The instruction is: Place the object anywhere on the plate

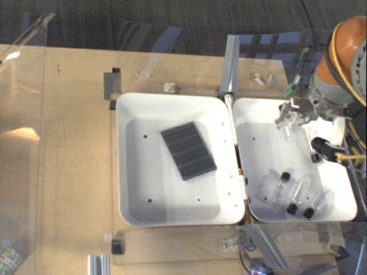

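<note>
A dark grey ridged plate lies tilted in the middle of the left white bin. Several small clear vials with black caps lie together in the near part of the right white bin. The arm reaches in from the upper right, and its gripper hangs over the far end of the right bin, well behind the vials and to the right of the plate. I see nothing between its tips.
A grey upright post stands behind the seam between the two bins. Black and yellow cabling hangs from the arm over the right bin's right side. Small black blocks sit on the wooden bench near the left bin's corners.
</note>
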Controlling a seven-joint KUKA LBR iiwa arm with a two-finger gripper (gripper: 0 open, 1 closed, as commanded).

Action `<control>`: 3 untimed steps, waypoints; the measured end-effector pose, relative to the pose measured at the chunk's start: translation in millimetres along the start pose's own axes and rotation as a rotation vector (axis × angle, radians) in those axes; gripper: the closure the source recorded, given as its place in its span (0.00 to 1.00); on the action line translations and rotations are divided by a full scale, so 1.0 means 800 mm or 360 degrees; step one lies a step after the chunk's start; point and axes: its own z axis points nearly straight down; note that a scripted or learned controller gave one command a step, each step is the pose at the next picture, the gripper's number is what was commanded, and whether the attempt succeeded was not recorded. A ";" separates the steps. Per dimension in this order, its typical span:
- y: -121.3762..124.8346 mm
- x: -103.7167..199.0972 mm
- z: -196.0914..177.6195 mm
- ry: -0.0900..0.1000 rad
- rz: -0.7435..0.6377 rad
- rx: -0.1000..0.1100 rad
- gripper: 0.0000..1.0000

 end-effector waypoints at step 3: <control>0.065 -0.041 -0.189 -0.0004 0.1866 0.0009 1.00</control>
